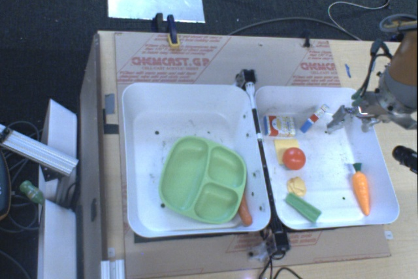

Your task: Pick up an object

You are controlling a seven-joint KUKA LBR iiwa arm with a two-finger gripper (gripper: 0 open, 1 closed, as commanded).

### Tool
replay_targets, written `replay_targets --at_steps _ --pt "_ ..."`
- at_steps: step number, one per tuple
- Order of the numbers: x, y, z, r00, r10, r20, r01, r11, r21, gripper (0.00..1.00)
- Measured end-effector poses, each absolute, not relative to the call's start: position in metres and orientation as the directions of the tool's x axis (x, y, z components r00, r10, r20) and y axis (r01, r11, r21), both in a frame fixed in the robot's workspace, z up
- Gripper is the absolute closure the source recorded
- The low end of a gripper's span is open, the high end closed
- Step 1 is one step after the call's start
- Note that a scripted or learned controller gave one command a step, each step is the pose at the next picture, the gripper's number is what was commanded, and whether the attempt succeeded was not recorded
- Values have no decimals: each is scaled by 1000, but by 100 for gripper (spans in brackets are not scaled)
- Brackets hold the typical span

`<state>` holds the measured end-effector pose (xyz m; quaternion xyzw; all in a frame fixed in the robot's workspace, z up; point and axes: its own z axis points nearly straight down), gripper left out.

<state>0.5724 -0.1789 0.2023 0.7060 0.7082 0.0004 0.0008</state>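
Camera view: the carrot [361, 190] is seen lying below the end effector [349, 115] in the right bin [379, 160], apart from it. Nothing is held; the fingers are spread. A tomato [294, 157] is located lower left.

— What is the bench [196, 52] topped with?

— A brown board printed with red lettering, seen upside down from this camera, running along the far side.

— And what sits directly on it?

— Two shallow white bins, touching along a dark seam. The left bin [140, 140] is toward the near edge; the right bin [385, 196] is just beside it.

— Anything else?

— A yellow-and-black clamp [171, 32] at the far edge.
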Motion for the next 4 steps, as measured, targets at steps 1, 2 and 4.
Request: replay_targets --at_steps 1,2,4 --pt "632 -203 82 -5 1000 0 1000 5 -2 0" --pt "667 -179 85 -6 1000 1 1000 6 -9 0" --pt "668 -180 96 -10 1000 -2 1000 10 -8 0"
